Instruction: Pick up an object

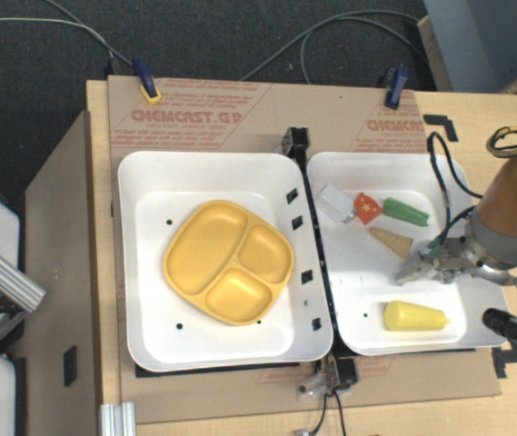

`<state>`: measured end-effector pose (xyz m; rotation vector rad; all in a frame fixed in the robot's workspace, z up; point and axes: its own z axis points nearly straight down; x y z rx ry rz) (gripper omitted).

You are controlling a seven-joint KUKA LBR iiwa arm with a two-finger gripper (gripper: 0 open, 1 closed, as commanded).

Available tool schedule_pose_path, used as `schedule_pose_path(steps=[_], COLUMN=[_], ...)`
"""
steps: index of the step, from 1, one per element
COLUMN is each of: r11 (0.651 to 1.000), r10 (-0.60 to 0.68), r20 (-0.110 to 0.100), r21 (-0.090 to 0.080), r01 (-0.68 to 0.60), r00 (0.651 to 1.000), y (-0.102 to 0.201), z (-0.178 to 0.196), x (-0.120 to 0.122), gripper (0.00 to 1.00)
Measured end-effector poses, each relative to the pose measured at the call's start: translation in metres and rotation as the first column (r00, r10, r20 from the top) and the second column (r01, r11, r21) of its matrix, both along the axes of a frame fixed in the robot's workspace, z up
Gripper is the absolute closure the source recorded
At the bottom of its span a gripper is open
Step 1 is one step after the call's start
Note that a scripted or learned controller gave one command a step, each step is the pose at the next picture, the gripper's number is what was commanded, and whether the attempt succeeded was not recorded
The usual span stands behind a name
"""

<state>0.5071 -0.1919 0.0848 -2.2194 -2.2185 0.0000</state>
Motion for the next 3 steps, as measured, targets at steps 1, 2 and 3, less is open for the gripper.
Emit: schedule_pose_path(steps=[1,2,3], r11=[1.000,1.000,1.000], r10=[0.000,0.002,0.002], r20=[0.003,0.008,0.009], r21=[0.000,-0.004,-0.005], r01=[0.000,-0.002,-0.002], r00=[1.000,1.000,1.000], y=[0.000,0.008,0.005], z=[0.011,0.066,0.110], x=[0.001,-0.003,0.002], gripper=[1.00,1.00,1.00])
